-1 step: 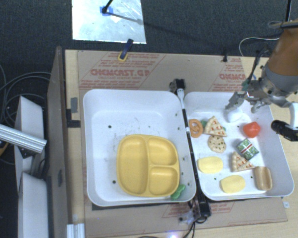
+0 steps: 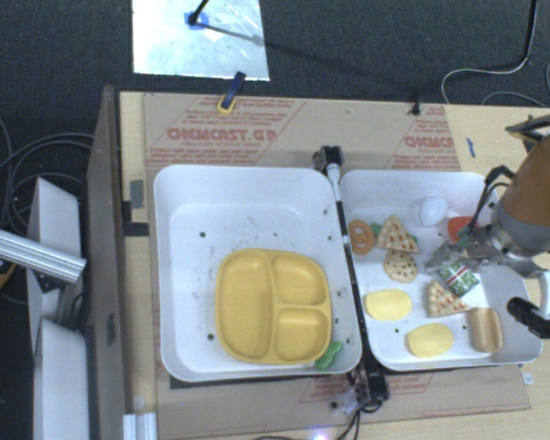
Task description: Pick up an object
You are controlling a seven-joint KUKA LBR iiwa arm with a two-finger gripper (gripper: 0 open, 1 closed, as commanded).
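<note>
Green-and-white, a small packet [image 2: 458,278] is lying in the right bin [image 2: 412,183], just beside a pizza-slice toy [image 2: 445,299] and tilting up toward the right; the end effector [image 2: 460,253] is hanging directly above it, so the reach seems to be nearly straight down. Whether that end effector is spread or closed I cannot tell, nor whether it is touching the packet; yellow discs [image 2: 388,304] and a white ball [image 2: 433,211] are sitting nearby, and a yellow divided plate [image 2: 273,304] is resting in the left bin [image 2: 247,191] on the table [image 2: 257,126].

A divided tray [image 2: 273,306] lies in the left bin [image 2: 192,200]; the right bin [image 2: 385,186] holds toy food pieces, with the arm [image 2: 541,200] reaching over its right side.
</note>
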